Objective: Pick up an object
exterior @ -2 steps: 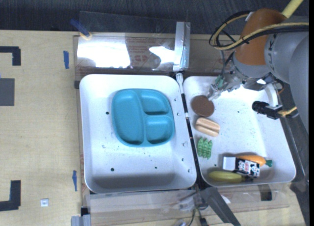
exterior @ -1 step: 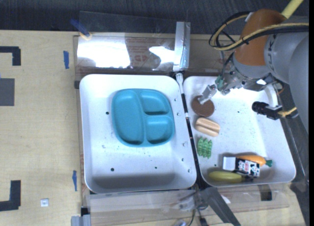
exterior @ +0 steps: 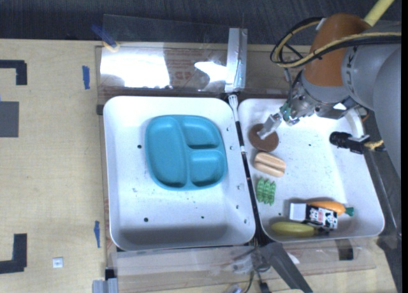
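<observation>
The right bin [exterior: 319,164] holds a brown round disc [exterior: 261,139] at its upper left. Below the disc lie a tan bun [exterior: 269,164] and a small green ridged piece [exterior: 266,190]. Along the front wall lie a yellow banana [exterior: 291,228], a black-and-white carton [exterior: 314,214] and an orange carrot [exterior: 333,207]. My gripper [exterior: 268,128] reaches down slantwise from the upper right, and its tip is at the top edge of the brown disc. Nothing is lifted off the bin floor.
The left bin [exterior: 121,177] bears a blue divided plate [exterior: 186,151]. The grey arm with its orange band [exterior: 335,50] and looped cables covers the right bin's upper right corner. A black fitting [exterior: 347,139] juts over the right wall. A metal divider [exterior: 236,62] stands behind the bins.
</observation>
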Action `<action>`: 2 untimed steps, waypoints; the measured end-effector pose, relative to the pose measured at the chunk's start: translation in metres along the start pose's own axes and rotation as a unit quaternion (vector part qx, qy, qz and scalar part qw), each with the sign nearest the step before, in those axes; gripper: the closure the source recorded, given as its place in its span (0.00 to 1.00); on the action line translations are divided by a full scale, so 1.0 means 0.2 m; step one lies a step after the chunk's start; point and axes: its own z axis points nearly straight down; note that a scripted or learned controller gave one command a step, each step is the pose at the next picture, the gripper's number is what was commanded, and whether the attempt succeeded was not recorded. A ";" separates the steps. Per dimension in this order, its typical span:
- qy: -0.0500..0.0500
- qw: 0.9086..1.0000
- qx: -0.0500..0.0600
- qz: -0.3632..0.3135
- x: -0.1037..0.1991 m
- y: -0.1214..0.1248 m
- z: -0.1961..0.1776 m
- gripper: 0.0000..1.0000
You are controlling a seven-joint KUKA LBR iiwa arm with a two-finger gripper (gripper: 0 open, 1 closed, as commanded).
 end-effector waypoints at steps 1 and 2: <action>-0.004 1.000 -0.008 -0.002 0.00 0.02 -0.06 1.00; 0.002 1.000 -0.003 -0.003 0.02 0.02 -0.05 0.00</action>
